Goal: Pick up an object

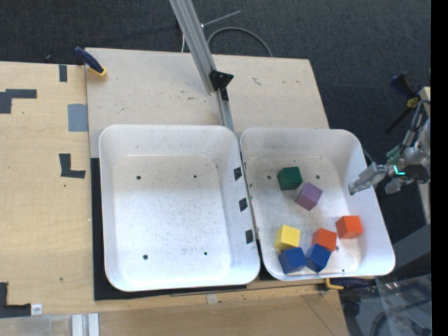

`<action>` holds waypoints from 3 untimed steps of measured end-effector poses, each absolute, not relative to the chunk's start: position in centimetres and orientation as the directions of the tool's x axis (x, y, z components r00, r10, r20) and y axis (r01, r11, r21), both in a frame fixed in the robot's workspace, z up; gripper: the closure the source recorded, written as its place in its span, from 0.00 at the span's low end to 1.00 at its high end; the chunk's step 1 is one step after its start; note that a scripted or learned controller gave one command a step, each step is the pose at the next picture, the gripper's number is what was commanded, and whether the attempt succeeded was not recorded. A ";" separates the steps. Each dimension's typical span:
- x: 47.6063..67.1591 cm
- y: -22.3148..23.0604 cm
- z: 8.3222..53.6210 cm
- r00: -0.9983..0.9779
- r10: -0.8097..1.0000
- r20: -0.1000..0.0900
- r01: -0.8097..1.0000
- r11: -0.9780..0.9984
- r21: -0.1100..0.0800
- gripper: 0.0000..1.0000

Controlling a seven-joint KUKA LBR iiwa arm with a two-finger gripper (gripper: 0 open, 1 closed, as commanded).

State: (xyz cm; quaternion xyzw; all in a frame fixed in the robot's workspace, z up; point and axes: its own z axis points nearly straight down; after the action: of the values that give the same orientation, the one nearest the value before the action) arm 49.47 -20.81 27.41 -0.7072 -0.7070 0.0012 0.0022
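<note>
The right white bin (318, 137) holds several small blocks. A green block (288, 178) and a purple block (308, 196) sit near its middle. A yellow block (287, 236), two blue blocks (292, 259) (318, 257) and an orange block (324, 239) cluster at the front. Another orange block (348, 226) lies near the right wall. My gripper (365, 179) hangs at the bin's right rim, beside and above that orange block, with nothing seen in it.
The left white bin (105, 187) stands beside the right one. A slanted metal rail (196, 33) crosses the bench at the back. A blue and yellow clamp (91, 61) lies at the far left corner.
</note>
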 end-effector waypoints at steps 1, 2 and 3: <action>49.5 -20.8 27.6 -0.001 1.000 0.000 1.000 0.001 -0.001 0.00; 50.3 -20.5 22.9 -0.001 1.000 0.001 1.000 0.001 -0.006 0.00; 50.1 -19.9 16.5 -0.001 1.000 0.003 1.000 0.001 -0.008 0.00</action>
State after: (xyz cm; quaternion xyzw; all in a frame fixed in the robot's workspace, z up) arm 50.07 -19.86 16.52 -0.7069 -0.7073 0.0020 0.0038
